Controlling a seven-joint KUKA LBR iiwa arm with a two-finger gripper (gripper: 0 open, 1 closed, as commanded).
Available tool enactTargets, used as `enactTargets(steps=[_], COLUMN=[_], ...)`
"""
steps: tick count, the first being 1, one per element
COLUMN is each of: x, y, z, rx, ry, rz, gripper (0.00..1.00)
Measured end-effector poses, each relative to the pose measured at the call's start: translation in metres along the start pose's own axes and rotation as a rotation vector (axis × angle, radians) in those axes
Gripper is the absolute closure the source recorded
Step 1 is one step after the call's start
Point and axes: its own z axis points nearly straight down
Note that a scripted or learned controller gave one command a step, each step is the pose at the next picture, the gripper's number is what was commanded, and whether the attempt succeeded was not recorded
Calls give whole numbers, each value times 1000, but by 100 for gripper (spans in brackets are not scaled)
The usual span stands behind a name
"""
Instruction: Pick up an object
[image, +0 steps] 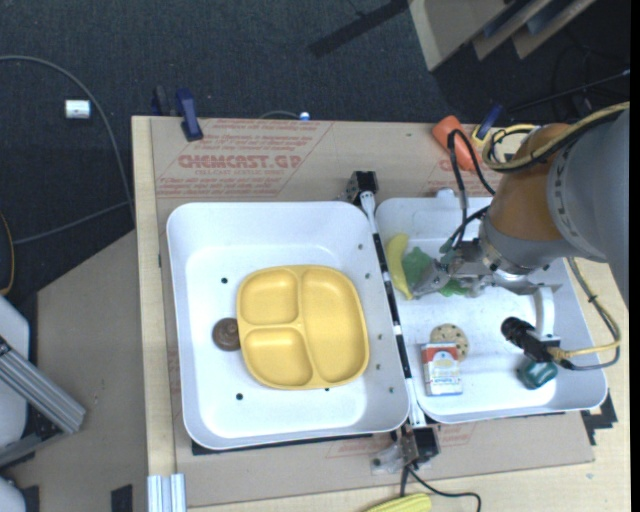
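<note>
Gripper (452, 278) low in right bin (585, 395), near its back-left corner, over green object (415, 266) beside yellow piece (398, 262). Pincer state: cannot tell. Nothing visibly lifted; pick pending.

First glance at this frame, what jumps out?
The yellow three-compartment plastic plate sits mid-left bin, with a small brown round disc at its left edge. The grey arm with the orange band reaches in from the right, its gripper low over a green item at the right bin's far left. Nearer lie a round cookie-like disc and a small red-and-white box.
</note>
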Motion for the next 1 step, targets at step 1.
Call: enactTargets(steps=[1], x=[-30], y=[42], z=[0], rx=[0], ry=[0], rz=[0], gripper=[0])
